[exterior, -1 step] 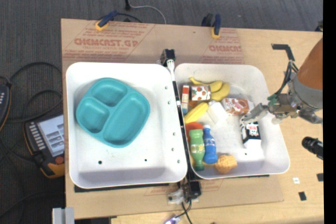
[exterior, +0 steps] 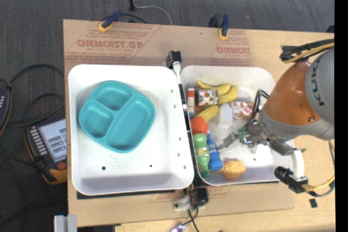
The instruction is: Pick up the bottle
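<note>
The arm (exterior: 296, 103) is over the right bin (exterior: 265, 74), with the gripper (exterior: 239, 137) low inside it, so the step in hand looks like the approach: nothing can be seen held. Whether the gripper is open or closed cannot be told from this slant.

The bottle is hard to pick out. The likeliest candidate is the green bottle (exterior: 201, 150), lying along the bin's left wall in its near-left corner, just left of the gripper. A blue piece (exterior: 214, 159) touches it on the side toward the gripper, and an orange piece (exterior: 198, 125) sits just beyond it.

The next move probably calls for shifting the gripper left over the green bottle, then descending astride it without catching the wall or the blue piece.

Counted: two bins, with one teal plate (exterior: 116, 115) in the left bin (exterior: 87, 176). The right bin has two bananas (exterior: 217, 89), one small carton (exterior: 207, 98), one tan lump (exterior: 234, 169) at its near edge, and one packet (exterior: 242, 110).
</note>
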You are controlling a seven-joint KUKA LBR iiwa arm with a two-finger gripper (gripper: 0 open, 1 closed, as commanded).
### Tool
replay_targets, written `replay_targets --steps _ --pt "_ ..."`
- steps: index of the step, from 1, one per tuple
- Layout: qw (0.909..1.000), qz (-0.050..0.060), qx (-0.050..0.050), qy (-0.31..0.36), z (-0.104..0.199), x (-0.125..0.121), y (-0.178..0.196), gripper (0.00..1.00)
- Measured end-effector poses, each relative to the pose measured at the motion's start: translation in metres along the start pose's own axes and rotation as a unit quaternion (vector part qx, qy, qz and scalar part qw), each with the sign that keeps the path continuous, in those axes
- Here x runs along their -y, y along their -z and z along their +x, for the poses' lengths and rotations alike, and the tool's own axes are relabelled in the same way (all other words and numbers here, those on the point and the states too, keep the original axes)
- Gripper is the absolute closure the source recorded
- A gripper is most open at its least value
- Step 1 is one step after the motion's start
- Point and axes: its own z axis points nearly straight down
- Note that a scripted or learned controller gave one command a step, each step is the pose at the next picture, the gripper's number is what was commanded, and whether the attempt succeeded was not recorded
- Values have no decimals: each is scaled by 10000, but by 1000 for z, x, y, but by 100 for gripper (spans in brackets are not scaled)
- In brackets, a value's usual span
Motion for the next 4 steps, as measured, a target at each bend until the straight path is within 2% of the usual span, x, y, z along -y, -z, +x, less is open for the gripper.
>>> replay_targets --steps 1,2,3,4 --pt "9960 -10 13 -894 31 -2 4 0" --pt "9990 -12 3 -454 -27 -11 9 0" --pt "9960 -52 35 -896 31 -16 -23 0" --pt "9966 -20 19 -827 -76 -27 45 0"
